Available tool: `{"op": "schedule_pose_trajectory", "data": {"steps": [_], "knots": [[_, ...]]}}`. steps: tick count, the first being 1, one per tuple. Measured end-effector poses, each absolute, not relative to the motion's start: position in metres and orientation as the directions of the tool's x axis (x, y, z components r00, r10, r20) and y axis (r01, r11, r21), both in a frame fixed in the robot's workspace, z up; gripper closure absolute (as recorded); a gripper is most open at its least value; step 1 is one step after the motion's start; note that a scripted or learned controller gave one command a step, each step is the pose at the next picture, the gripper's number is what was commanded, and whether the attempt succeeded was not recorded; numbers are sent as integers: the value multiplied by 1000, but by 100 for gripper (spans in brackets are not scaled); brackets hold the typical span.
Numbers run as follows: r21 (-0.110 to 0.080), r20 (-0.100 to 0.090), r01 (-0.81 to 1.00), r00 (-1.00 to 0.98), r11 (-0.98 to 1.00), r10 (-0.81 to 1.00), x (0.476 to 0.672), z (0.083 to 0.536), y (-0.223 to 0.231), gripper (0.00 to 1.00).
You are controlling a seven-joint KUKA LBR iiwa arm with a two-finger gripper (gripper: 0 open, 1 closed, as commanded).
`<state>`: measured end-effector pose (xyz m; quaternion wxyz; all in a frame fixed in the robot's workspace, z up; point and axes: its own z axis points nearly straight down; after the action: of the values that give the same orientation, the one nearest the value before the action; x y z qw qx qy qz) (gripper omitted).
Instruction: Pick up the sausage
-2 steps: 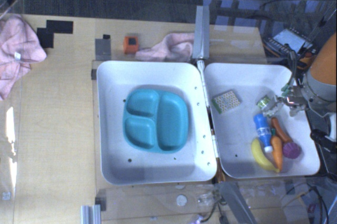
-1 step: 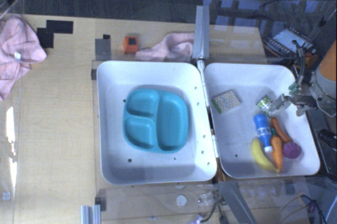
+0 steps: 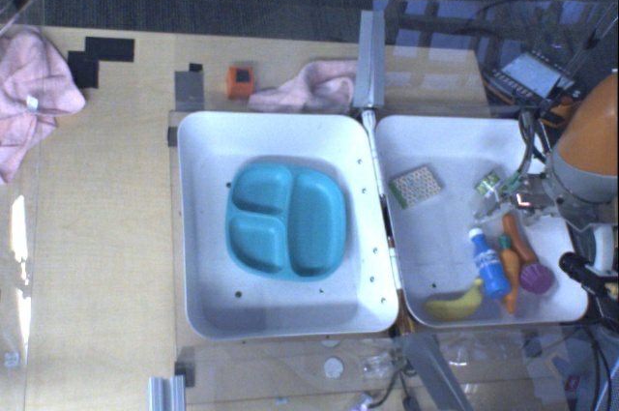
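Note:
The sausage [image 3: 520, 241], a short reddish-brown piece, lies near the right wall of the right bin [image 3: 435, 143]. It sits between a blue bottle [image 3: 488, 264] and a purple toy [image 3: 537, 279]. My gripper [image 3: 515, 198] hangs at the bin's right side, just above the sausage's upper end and beside a small green item [image 3: 490, 182]. The grey wrist and its orange band [image 3: 590, 143] cover the bin's right edge. Nothing shows as held.
A yellow banana [image 3: 455, 304] lies at the right bin's front, an orange carrot [image 3: 509, 288] beside the bottle, a checkered pad [image 3: 416, 186] at its left. The left bin [image 3: 203, 283] holds a blue divided plate [image 3: 286, 220]. Pink cloths [image 3: 308, 90] lie behind.

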<state>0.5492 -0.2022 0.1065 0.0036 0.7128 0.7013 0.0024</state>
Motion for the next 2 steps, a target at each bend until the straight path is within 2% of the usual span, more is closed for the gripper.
{"op": "schedule_pose_trajectory", "data": {"steps": [1, 2], "knots": [[11, -2, 1000, 22, -22, 1000, 554, 89, -203, 0], [22, -5, 1000, 19, -19, 1000, 558, 103, -203, 100]]}}
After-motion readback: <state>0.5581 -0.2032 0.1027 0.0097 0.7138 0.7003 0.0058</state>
